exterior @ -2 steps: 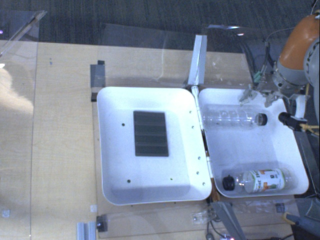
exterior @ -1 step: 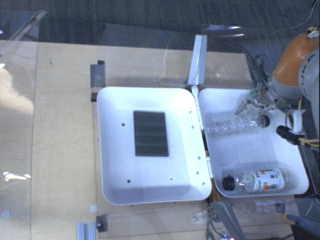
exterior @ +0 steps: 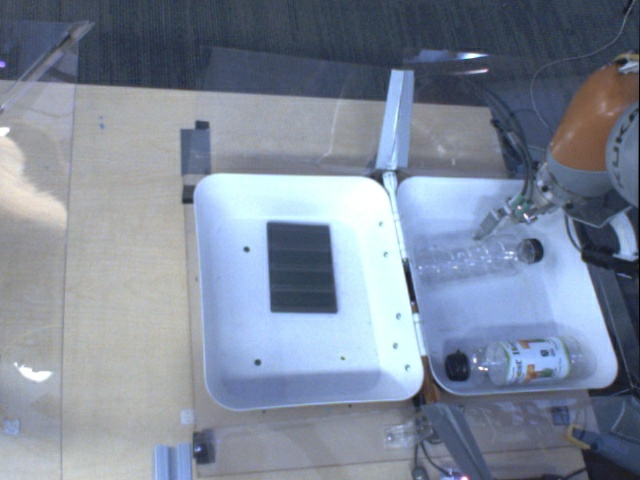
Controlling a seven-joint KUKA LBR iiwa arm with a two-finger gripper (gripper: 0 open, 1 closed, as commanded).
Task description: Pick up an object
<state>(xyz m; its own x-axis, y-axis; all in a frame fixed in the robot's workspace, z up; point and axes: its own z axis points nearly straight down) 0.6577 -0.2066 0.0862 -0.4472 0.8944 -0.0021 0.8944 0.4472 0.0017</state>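
Grey arm (exterior: 622,148) with orange band, thin metallic fingers (exterior: 497,220).

Gripper (exterior: 497,223) low, angled leftward

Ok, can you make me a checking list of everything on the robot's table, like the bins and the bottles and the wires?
Surface: pale wooden bench bearing two shallow white plastic bins side by side, left bin and right bin.
Job's things: clear plastic bottle with a dark cap lying across the right bin's middle; clear bottle with a white and orange label and black cap lying along that bin's near wall; flat dark ribbed rectangular block in the left bin.
Clutter: nothing seen.
Gripper: two-finger gripper at the right bin's far side, above the unlabelled bottle, holding nothing.
Cables: dark cables beside the arm.
Surroundings: dark grey carpet beyond the bench.
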